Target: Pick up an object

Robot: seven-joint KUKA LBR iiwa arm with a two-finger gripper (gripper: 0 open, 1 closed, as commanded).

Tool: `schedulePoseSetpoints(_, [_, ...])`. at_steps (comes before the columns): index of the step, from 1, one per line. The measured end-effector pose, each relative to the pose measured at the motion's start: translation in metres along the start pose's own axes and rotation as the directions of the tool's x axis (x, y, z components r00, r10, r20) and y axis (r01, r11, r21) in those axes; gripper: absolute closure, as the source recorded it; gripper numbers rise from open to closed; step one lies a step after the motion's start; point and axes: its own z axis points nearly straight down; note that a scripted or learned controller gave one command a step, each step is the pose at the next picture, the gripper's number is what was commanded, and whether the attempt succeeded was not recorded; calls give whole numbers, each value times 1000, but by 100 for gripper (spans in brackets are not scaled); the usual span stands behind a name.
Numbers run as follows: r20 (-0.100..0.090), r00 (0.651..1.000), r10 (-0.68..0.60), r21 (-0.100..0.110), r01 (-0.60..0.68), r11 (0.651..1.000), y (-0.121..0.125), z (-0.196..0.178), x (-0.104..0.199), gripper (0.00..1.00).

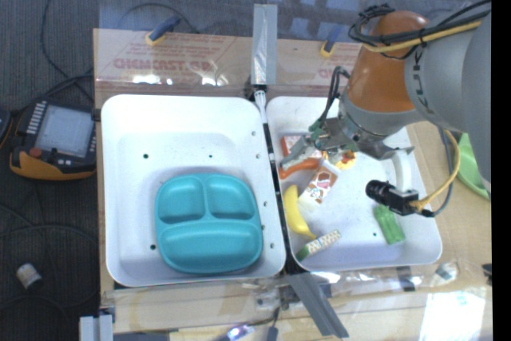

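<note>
Camera view has the gripper (pixel 326 141) low at ten o'clock in the right bin (pixel 415 251), among a crowded heap — orange packet (pixel 297 165), small carton (pixel 318 188), banana (pixel 295 212) toward seven o'clock. Whether it grips anything I cannot tell. Likely risk: a glancing close on overlapping items, lifting nothing — or two.

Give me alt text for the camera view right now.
The grey arm's pincer hangs low over a clutter of small packets in the right bin, beside a yellow banana and a green object. The left bin holds a teal divided tray.
</note>
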Motion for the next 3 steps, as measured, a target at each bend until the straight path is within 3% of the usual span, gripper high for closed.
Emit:
schedulePoseSetpoints(1, [1, 1000, -29, 1, 29, 1000, -45, 29, -47, 0])
schedulePoseSetpoints(2, [1, 996, 92, -20, -92, 996, -25, 93, -55, 0])
schedulePoseSetpoints(3, [-3, 996, 91, -17, -91, 996, -25, 83, -54, 100])
